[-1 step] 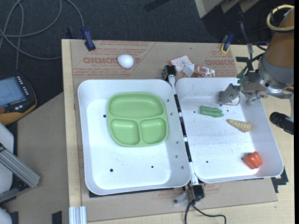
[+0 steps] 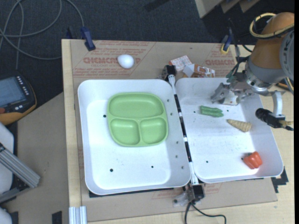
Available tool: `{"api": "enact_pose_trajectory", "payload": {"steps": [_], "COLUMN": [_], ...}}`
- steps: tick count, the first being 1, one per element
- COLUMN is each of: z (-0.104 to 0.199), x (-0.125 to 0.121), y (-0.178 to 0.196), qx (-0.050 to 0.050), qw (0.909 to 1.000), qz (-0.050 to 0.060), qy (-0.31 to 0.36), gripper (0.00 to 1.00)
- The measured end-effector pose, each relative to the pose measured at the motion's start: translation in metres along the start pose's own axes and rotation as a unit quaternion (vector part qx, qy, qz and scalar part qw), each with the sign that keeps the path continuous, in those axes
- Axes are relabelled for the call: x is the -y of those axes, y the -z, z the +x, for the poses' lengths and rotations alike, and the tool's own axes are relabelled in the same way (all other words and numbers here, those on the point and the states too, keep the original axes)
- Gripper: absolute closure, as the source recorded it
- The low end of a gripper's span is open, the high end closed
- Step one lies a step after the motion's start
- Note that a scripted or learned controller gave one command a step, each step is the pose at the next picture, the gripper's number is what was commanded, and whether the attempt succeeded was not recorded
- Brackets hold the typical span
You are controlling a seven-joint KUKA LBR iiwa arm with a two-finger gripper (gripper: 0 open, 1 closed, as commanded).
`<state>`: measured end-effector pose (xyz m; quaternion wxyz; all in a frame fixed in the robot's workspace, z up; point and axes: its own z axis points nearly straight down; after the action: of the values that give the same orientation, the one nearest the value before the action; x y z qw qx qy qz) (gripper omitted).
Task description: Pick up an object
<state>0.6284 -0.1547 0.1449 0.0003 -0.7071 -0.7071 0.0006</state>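
Tool (image 2: 227,95) is hovering low over the right bin (image 2: 224,148) at the bin's 12 o'clock, near the far wall. Its grey metal is blending into the white floor, so I can't tell whether it's open or closed. The arm (image 2: 273,45) is reaching in from 2 o'clock, with its upper part cut off at the frame edge. There are three pick candidates, all lying loose on the right bin floor. The green pod-shaped piece (image 2: 211,111) is just beside the tool at its 7 o'clock, apart from it. The beige cone (image 2: 239,124) is lying on its side near bin centre, at the tool's 5 o'clock. The orange-red piece (image 2: 252,160) is sitting at the bin's 4 o'clock near the front wall, too blurred to identify. The left bin (image 2: 131,164) is carrying a green three-compartment plate (image 2: 138,119) toward its 12 o'clock. On the cardboard-covered surface (image 2: 70,125), a white egg-shaped item (image 2: 125,60) is lying beyond the left bin at 12 o'clock. Crumpled wrappers (image 2: 187,66) are sitting beyond the seam between the bins, print unreadable. A dark handheld unit (image 2: 14,94) is showing at 9 o'clock, cut off by the frame.
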Motion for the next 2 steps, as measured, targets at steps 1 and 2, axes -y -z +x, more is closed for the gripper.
{"api": "enact_pose_trajectory", "payload": {"steps": [1,2], "z": [0.008,0.009], "x": [-0.009,-0.01], "y": [-0.057,-0.046], "qx": [0.0,-0.001], "qw": [1.0,1.0], "qz": [-0.002,-0.003], "qy": [0.0,0.0], "gripper": [0.0,1.0]}}
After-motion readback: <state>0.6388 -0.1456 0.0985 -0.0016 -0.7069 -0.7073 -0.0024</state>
